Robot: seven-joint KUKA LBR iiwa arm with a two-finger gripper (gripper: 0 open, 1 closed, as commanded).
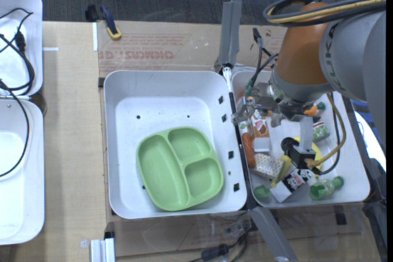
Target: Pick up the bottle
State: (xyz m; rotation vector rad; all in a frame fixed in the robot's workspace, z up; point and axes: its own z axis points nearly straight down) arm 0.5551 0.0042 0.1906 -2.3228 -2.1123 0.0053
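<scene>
Camera view: the grey arm with its orange band reaches from the right over the right-hand shallow white bin (351, 159). Its claw (265, 112) is low over the clutter in that bin's far left part. I cannot tell whether it is open, closed or holding anything. The clear green plastic bottle (324, 188) lies on its side near the bin's front right corner, apart from the claw and just beside a black-and-white patterned box (299, 180). A light green three-compartment plastic plate (180, 167) lies in the left-hand white bin (159, 106).

Right bin (355, 172) far half hidden under arm (307, 52); clutter (261, 129) beside wrist indistinct.
</scene>
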